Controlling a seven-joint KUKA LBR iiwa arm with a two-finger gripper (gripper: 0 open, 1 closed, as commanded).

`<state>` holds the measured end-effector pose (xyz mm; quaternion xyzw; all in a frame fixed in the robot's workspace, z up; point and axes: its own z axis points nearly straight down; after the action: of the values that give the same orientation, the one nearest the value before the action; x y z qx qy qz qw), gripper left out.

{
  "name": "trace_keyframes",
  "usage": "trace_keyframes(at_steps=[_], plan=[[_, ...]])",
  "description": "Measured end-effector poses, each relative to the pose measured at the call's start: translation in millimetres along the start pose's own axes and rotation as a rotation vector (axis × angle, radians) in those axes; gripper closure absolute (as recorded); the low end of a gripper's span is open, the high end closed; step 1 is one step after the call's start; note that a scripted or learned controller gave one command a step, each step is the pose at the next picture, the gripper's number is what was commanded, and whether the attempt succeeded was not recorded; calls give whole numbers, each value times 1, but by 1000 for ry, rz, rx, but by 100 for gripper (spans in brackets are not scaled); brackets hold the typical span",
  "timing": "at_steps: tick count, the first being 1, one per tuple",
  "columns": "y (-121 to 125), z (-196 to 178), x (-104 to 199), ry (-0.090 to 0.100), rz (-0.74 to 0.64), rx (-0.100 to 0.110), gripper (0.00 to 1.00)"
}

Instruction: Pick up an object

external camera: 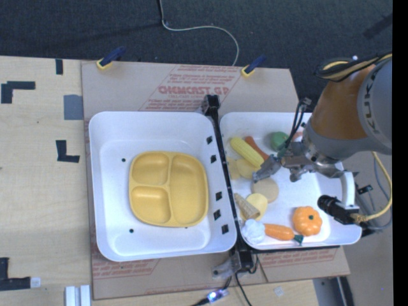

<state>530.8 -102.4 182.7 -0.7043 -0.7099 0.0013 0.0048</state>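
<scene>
The right bin (331, 203) holds several toy foods. A yellow corn cob (244, 150) lies at its upper left beside an orange stick (258, 148), with a green piece (278, 139) further right. My gripper (263, 170) hangs low over the bin's left half, just above a beige round disc (267, 190) and right of a pale yellow piece (240, 168). I see nothing held in it. A cheese wedge (257, 204), a white piece (253, 231), a carrot (278, 232) and an orange pumpkin (306, 220) lie along the front.
A yellow divided plate (169, 189) lies in the left bin (108, 139). A black clip strip (220, 164) marks the wall between the bins. The arm's orange band (338, 110) and a black cable fitting (335, 209) hang over the right bin's right side.
</scene>
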Motion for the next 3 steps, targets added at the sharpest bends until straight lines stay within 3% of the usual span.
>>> trace_keyframes(at_steps=[1,2,3], plan=[[1,-13,-5,-4,5,-5,100],[0,-92,-50,-8,10,-14,100],[0,-50,33,-2,-1,-4,100]])
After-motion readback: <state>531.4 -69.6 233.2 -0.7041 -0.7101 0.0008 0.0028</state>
